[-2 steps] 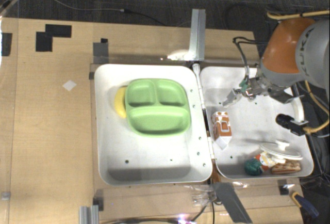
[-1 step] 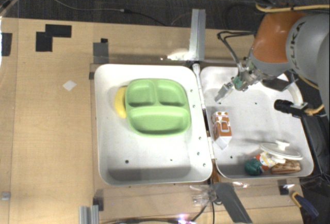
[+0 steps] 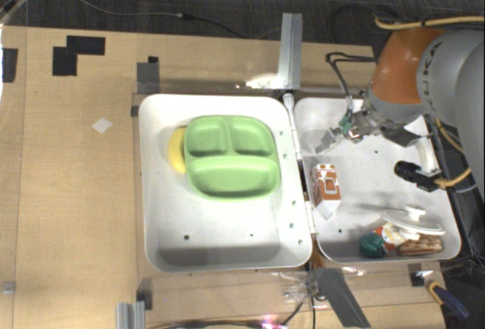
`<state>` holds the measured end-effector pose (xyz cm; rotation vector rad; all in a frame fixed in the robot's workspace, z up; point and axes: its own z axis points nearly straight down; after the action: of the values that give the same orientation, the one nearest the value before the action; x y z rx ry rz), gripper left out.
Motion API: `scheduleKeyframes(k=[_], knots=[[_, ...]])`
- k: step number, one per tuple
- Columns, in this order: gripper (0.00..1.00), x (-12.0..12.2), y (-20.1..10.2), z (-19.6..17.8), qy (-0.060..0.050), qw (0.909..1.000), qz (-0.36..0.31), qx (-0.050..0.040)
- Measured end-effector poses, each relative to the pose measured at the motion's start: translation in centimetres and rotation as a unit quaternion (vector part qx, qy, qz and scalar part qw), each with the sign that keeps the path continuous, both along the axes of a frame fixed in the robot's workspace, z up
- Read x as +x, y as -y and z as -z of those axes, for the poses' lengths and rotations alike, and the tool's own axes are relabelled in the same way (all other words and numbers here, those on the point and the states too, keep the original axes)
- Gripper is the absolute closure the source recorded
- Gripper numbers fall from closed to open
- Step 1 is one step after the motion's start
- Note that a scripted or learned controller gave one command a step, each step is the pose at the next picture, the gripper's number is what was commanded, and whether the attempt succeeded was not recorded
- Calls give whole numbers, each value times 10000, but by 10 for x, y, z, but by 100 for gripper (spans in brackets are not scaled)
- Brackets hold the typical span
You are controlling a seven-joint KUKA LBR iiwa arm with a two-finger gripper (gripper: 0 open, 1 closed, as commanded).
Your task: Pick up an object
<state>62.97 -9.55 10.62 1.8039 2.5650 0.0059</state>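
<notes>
my gripper [image 3: 331,139] hangs over the right bin's [image 3: 447,240] far left part; i cannot tell how it is set. the orange-and-white carton [image 3: 326,183] lies just below it.

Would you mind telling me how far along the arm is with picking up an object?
Done: the gripper has reached into the right bin, near its back left corner. In hand: nothing visibly lifted. Left: the orange-and-white box, the green object and the front-corner clutter rest in that bin; the green divided plate sits over something yellow in the left bin.
</notes>
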Motion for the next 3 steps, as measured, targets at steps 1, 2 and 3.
scheduleKeyframes(k=[1,2,3], knots=[[0,-38,-2,-10,-16,9986,535,6],[0,-10,69,20,-4,9774,2116,8],[0,27,18,-17,1,9877,1565,6]])
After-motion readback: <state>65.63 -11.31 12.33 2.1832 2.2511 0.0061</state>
